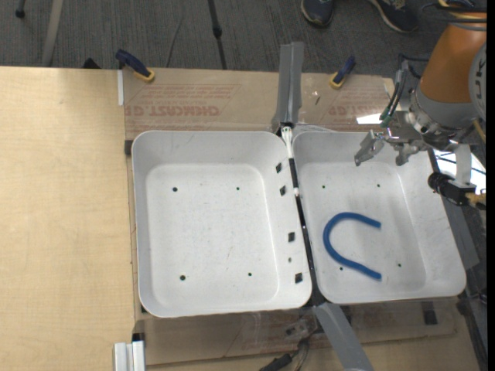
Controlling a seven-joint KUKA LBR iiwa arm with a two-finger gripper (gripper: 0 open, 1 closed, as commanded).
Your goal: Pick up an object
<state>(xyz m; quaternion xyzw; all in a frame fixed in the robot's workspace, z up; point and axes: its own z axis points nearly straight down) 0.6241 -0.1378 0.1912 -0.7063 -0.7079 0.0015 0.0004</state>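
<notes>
The bench carries 2 shallow white bins side by side. The left bin [155, 207] has only its bare floor with a few small dark holes. The right bin [433, 280] holds 1 thing, a blue U-shaped strip [346, 242] that looks like a bent piece of tube or cord. It lies flat near the middle of that bin's floor, a little toward the near edge, its open end facing the bin's right wall and its curved back toward the wall shared with the left bin.

The gripper [384, 151] hangs over the far edge of the right bin, toward its far right corner, well apart from the blue strip. Its 2 fingers point downward and stand spread with a clear gap between them, and nothing sits in that gap. The orange band of the arm [456, 60] shows above it at the right.

The pick has not started in earnest, judging by how things lie: the tool must cross toward the near half of the bin and come down.

Several things could spoil it. The strip is thin and low against the floor, so fingers closing slightly high would meet air. If they straddle the hollow of the U instead of 1 limb, they close on nothing. A soft strip may also bend or slip out sideways as the fingers press.
</notes>
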